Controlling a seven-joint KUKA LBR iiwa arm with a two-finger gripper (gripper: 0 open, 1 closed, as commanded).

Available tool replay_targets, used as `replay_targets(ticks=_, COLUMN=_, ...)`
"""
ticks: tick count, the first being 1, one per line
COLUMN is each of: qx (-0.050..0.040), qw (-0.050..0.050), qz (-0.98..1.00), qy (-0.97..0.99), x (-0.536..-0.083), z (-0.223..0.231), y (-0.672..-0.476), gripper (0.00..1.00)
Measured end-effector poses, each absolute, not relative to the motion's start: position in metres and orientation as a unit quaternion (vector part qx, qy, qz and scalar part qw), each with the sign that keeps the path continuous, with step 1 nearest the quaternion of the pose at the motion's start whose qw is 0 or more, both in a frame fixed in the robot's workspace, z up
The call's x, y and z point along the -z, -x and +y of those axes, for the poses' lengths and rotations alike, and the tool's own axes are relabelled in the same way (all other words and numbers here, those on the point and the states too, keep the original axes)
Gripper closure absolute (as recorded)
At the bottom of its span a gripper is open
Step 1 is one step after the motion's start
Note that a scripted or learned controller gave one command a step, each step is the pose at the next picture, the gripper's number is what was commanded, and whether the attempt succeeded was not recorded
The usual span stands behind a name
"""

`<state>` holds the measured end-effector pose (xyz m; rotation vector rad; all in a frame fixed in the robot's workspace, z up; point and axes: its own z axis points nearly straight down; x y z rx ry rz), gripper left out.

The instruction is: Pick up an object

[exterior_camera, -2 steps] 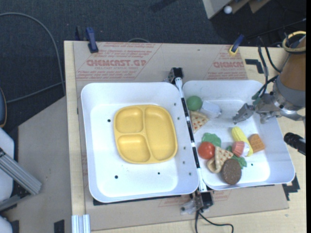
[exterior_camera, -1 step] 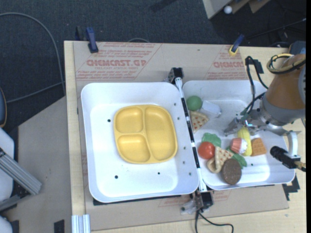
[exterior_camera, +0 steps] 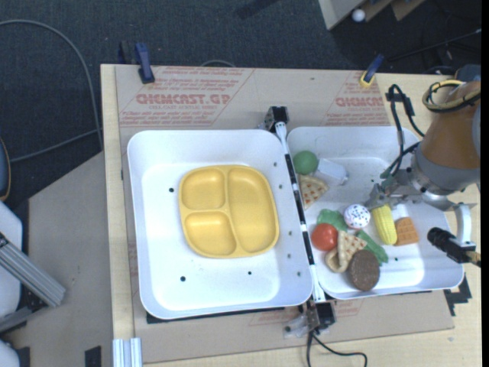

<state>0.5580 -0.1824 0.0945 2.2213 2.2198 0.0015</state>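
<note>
The arm (exterior_camera: 451,147) reached in from the right over the right bin (exterior_camera: 359,142), its gripper (exterior_camera: 384,195) low among the toy food near the bin's middle. Whether the claw was open or closed could not be told, nor whether it had hold of anything.

Just below the gripper lay a yellow corn cob (exterior_camera: 383,225), its long axis running roughly from the far side toward the near side of the bin, slightly tilted. Touching its right side was an orange block (exterior_camera: 406,231). To its left sat a white ball with dark dots (exterior_camera: 357,216), then a red tomato (exterior_camera: 324,237), with a green leafy piece (exterior_camera: 331,218) above it. A waffle piece (exterior_camera: 348,248) and a brown round patty (exterior_camera: 364,271) lay nearer the front edge. A green ball (exterior_camera: 306,161) and a pizza slice (exterior_camera: 310,189) sat by the left wall.

The left bin (exterior_camera: 153,228) held a yellow three-compartment plate (exterior_camera: 228,209).
</note>
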Motion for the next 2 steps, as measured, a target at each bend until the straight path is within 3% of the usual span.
replay_targets(ticks=1, qx=-0.0008, qw=0.001, qz=0.708, qy=-0.707, x=-0.085, z=-0.105, y=-0.589, gripper=1.00)
replay_targets(ticks=2, qx=-0.0006, qw=0.000, qz=0.707, qy=-0.707, x=-0.185, z=-0.018, y=-0.589, gripper=1.00)
